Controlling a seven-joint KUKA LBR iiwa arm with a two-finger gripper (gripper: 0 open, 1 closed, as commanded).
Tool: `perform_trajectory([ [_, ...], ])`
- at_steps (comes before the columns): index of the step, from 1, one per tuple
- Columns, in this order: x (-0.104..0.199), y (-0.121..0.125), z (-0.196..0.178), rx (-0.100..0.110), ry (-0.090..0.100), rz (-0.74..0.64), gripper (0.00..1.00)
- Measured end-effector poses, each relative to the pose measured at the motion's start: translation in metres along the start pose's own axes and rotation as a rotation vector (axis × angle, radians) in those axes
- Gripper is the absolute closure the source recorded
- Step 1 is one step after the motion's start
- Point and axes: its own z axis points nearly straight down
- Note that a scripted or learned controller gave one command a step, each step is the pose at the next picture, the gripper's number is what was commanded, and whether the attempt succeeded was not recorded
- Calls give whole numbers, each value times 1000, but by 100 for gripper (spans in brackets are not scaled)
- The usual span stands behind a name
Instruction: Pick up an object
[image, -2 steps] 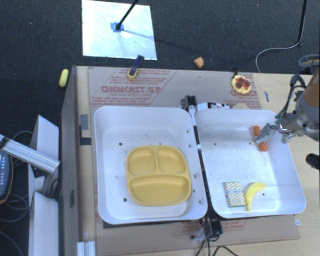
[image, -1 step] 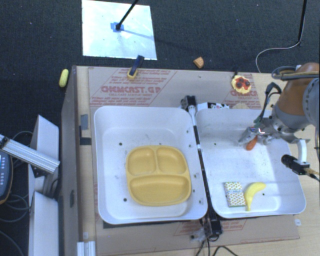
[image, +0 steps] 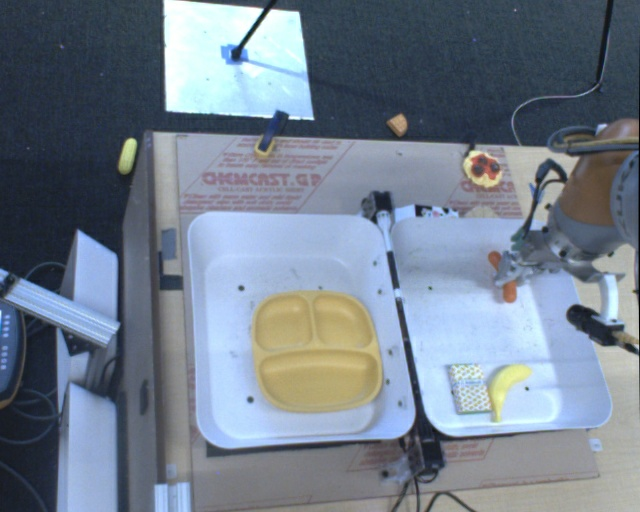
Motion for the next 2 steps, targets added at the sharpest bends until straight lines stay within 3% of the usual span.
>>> perform_trajectory([
  [1,94,15,11,9,5,3,100],
  [2,154,-19,-90,1,3,2,100],
])
